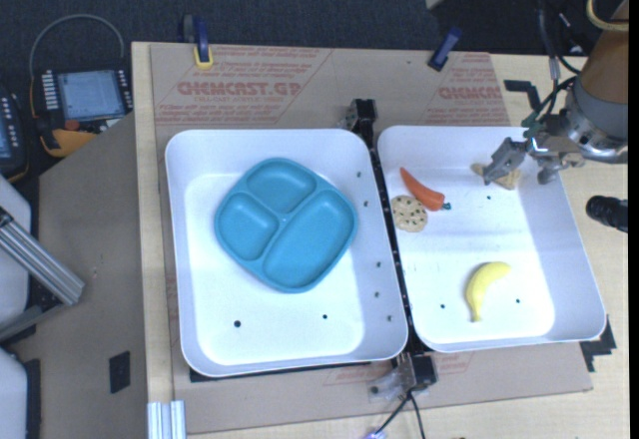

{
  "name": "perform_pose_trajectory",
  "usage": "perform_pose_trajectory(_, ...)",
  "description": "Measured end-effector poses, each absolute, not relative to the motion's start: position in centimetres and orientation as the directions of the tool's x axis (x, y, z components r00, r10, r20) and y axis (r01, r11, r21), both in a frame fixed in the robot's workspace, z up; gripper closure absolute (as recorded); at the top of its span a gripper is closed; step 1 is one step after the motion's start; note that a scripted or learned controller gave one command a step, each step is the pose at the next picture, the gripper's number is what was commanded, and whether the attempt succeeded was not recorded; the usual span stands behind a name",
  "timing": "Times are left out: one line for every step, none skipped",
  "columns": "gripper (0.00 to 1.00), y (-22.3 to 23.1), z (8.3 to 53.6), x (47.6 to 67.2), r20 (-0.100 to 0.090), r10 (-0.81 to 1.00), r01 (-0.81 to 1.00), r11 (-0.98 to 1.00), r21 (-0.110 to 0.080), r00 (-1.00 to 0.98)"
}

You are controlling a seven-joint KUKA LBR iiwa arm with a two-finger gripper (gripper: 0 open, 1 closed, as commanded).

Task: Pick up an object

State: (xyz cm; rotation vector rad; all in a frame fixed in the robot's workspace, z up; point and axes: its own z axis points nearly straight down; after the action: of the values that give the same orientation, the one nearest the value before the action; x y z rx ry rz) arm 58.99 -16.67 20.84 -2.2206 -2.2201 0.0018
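The gripper (517, 164) is low over the far right part of the right bin (559, 317). Something small and tan (507, 179) sits just under its tips, but the view is too small there to tell how far the claw is open, or whether it has hold of that thing.

The objects to pick are in the right bin: one carrot (423, 190) near the far left side, one cookie (408, 214) just beside the carrot, one banana (484, 286) nearer to us, well apart from both. The left bin (200, 317) has one blue plate (287, 223) with three compartments.

I think the main risk is a weak hold. The tan thing is small and close to the bin's wall, so the tips could close beside it or only push it away. If the arm then rises, it may come up with nothing.
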Motion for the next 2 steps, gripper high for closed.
perform_pose_trajectory(0.0, -16.3, 16.4, 59.3, 0.002, 1.0, 1.0, 0.0, -0.006, 0.0)
perform_pose_trajectory(0.0, -16.7, 11.9, 59.9, 0.002, 1.0, 1.0, 0.0, -0.005, 0.0)
